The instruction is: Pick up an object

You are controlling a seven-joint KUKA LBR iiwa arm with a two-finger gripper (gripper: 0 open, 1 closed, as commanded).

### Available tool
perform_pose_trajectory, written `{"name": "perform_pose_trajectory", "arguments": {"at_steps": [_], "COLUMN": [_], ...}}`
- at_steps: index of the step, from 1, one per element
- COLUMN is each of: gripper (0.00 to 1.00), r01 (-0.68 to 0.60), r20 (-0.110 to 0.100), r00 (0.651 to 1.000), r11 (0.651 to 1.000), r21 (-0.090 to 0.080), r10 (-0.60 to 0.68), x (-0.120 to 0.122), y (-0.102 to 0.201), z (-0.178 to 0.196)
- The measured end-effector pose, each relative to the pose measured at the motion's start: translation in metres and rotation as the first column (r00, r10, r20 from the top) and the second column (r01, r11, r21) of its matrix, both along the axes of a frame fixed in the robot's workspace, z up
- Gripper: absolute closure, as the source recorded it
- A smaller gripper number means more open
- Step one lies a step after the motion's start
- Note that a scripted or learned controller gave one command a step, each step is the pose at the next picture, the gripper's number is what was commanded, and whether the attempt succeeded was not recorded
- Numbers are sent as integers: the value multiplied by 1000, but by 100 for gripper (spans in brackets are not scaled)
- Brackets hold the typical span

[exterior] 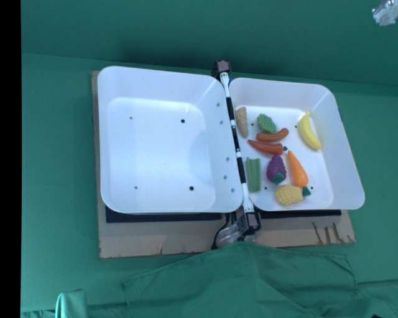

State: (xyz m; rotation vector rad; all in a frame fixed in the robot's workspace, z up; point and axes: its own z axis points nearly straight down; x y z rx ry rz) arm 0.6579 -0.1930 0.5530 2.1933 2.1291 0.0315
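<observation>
The right bin (333, 183) holds several toy foods. A yellow banana (309, 130) lies near its far right. A green leafy piece (267, 122) and a tan cob (241, 120) lie at the back. Two red sausages (272, 135) (266, 147) cross the middle. In front are a green celery stick (253, 173), a purple bunch (276, 168), an orange carrot (296, 169) and a yellow corn (288, 194). My gripper (385, 12) appears as a small pale shape at the top right corner, high and far from the bins.
The left bin (161, 140) stands beside the right one, with a black and white divider bar (235, 140) between them. Both rest on a cardboard sheet (155, 245). Green cloth (249, 282) bunches up along the front.
</observation>
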Motion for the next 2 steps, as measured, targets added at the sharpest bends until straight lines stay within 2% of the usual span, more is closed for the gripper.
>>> {"name": "perform_pose_trajectory", "arguments": {"at_steps": [2], "gripper": [100], "r01": [6], "r20": [15], "r00": [1000], "r11": [1000], "r21": [-9], "r10": [-6], "x": [-1], "y": [-1], "z": [30]}}
